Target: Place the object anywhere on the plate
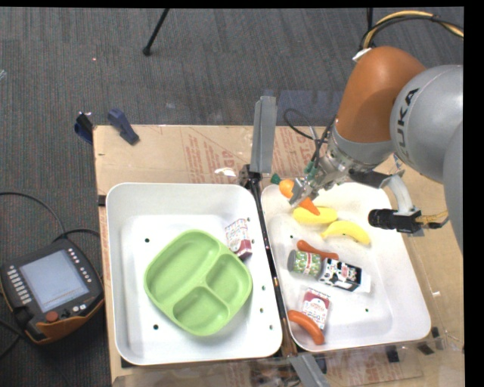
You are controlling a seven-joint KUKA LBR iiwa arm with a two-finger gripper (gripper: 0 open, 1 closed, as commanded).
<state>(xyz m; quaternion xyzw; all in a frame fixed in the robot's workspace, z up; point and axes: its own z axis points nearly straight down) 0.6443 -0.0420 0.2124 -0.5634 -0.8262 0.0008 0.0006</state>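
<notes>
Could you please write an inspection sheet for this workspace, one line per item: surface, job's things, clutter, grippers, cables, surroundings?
Surface: cardboard-covered bench bearing a left bin and a right bin, side by side.
Job's things: green plate with three compartments in the left bin, nothing on it; a small carton lies beside its upper right rim.
Clutter: right bin holds a lemon, banana, carrot, can, dark box, red-and-white carton, sausage.
Grippers: gripper low over the carrot at the right bin's upper left; grasp cannot be judged.
Cables: yellow cable behind the arm; black cable by the pendant.
Surroundings: teach pendant on the carpet, left.
</notes>
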